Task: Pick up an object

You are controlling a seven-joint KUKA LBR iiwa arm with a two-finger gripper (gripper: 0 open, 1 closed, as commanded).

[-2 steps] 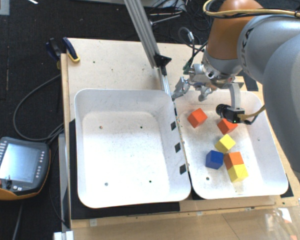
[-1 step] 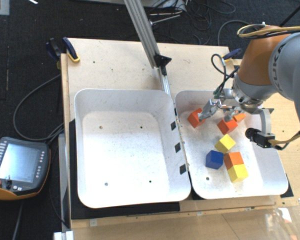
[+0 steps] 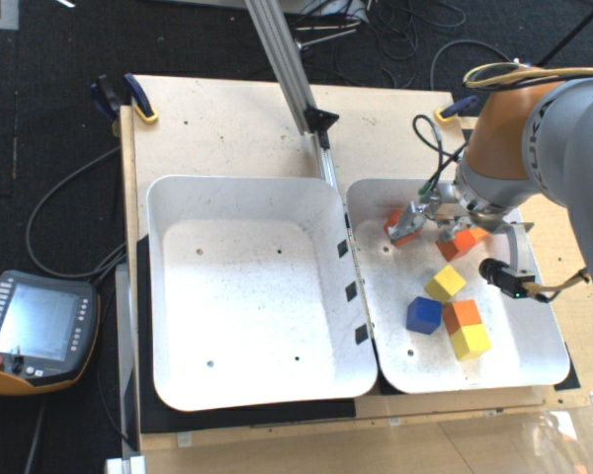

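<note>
My gripper (image 3: 430, 223) hangs low over the far part of the right bin (image 3: 549, 349), under the grey and orange wrist. An orange block (image 3: 462, 242) lies right beside it on its near right side. A small red-orange piece (image 3: 395, 221) shows at the gripper's left edge; I cannot tell whether it is a block or part of the tool. Nearer the front of the same bin lie a yellow block (image 3: 445, 284), a blue block (image 3: 424, 315), another orange block (image 3: 464, 314) and a second yellow block (image 3: 469, 342).
The left bin (image 3: 178, 294) stands beside the right one, sharing a middle rim. A metal pole (image 3: 282, 52) slants down to the bench at the back between the bins. A black cable end (image 3: 504, 276) dangles over the right bin near the arm.
</note>
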